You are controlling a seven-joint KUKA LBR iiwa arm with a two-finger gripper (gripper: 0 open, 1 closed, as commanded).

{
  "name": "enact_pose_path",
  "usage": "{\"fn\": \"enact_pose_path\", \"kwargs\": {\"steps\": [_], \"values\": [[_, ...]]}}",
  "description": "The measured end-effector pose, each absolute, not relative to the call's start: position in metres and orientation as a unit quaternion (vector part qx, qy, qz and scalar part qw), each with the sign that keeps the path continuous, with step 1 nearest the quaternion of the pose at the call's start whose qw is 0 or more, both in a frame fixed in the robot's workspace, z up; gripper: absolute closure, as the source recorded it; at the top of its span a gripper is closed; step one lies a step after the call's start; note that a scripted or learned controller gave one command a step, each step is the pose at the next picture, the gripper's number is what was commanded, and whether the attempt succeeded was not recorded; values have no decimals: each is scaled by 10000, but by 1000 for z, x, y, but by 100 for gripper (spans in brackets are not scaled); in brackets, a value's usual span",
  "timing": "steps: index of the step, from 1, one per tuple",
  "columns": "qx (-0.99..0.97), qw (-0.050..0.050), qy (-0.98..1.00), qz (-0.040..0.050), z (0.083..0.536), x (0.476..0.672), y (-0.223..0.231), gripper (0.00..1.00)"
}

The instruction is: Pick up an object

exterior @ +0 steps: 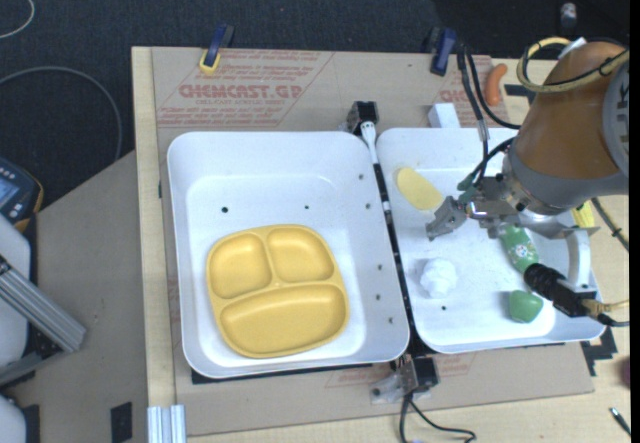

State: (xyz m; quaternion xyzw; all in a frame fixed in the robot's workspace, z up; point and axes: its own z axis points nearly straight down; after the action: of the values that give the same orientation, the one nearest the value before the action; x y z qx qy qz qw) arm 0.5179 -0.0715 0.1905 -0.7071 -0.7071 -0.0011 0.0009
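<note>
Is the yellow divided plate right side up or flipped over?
Right side up: the yellow divided plastic plate shows three hollow compartments facing upward.

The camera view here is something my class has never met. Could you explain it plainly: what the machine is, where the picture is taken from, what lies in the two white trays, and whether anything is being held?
One camera is fixed above a bench, looking down at a slant. The grey and orange machine on the right is a robot arm; its gripper, a two-fingered claw, hangs over the right bin. That bin holds a pale yellow piece, a small white lump, a green bottle-like item and a green lump. The left bin holds a yellow divided plate. Nothing can be seen between the claw's fingers.
</note>
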Motion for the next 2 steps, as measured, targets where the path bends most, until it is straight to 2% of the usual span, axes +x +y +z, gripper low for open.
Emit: {"fn": "enact_pose_path", "kwargs": {"steps": [1, 2], "values": [[-7090, 32, -7052, 17, 80, 476, -128, 0], [-7078, -11, -7064, -8, 95, 480, -125, 100]]}}
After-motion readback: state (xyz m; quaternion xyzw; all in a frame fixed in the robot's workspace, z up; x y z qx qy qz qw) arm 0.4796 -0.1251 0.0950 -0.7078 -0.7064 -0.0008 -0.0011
